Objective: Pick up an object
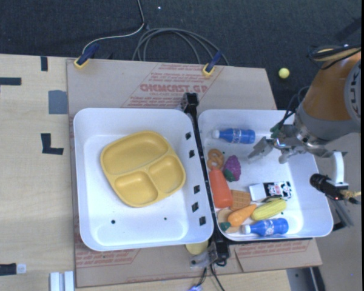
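White bins sit side by side on the bench. Left bin (pixel 91 223): a yellow divided plate (pixel 142 167). Right bin (pixel 312 217): a blue bottle (pixel 235 136) near the top, a purple grape cluster (pixel 232 167), an orange bottle (pixel 219 187), a black-and-white carton (pixel 278 190), a corn cob (pixel 269 209), a carrot (pixel 241 214) and a second blue bottle (pixel 267 227). The gripper (pixel 272 150) hangs over the right bin's upper right, fingers spread apart with nothing between them, right of the upper blue bottle.

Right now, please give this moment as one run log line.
gripper: open, holds nothing | above right bin | blue bottle beside it | yellow tray in left bin
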### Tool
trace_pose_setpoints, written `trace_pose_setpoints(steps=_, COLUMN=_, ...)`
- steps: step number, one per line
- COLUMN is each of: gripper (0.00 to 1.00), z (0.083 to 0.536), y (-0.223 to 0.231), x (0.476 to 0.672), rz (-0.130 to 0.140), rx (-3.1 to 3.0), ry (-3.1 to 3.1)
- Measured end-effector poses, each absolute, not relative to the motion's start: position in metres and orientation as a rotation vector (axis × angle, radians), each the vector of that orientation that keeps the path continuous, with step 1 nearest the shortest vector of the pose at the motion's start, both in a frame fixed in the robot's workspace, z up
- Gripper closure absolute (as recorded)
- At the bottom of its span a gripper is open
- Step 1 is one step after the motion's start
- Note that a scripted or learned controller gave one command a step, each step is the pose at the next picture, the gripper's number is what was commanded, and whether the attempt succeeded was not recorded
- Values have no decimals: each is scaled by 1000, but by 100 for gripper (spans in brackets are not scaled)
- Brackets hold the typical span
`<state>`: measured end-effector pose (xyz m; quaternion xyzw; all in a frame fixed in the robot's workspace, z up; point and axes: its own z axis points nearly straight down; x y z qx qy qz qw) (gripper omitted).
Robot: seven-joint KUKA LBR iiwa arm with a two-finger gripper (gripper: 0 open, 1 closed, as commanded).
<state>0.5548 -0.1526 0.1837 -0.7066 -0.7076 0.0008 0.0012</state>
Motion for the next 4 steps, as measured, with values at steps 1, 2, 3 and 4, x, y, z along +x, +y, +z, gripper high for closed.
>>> trace_pose_setpoints(steps=1, gripper=0, z=101, y=-115, x=568, rz=2, rx=-2226, ry=-2221)
trace_pose_setpoints(steps=2, gripper=0, z=85, y=-96, x=598, rz=4, rx=-2221, ry=-2225)
trace_pose_setpoints(steps=3, gripper=100, z=96, y=-97, x=599, rz=1, rx=-2225, ry=-2227)
trace_pose_setpoints(steps=4, gripper=100, z=208, y=-67, x=553, rz=-7, rx=-2219, ry=-2228)
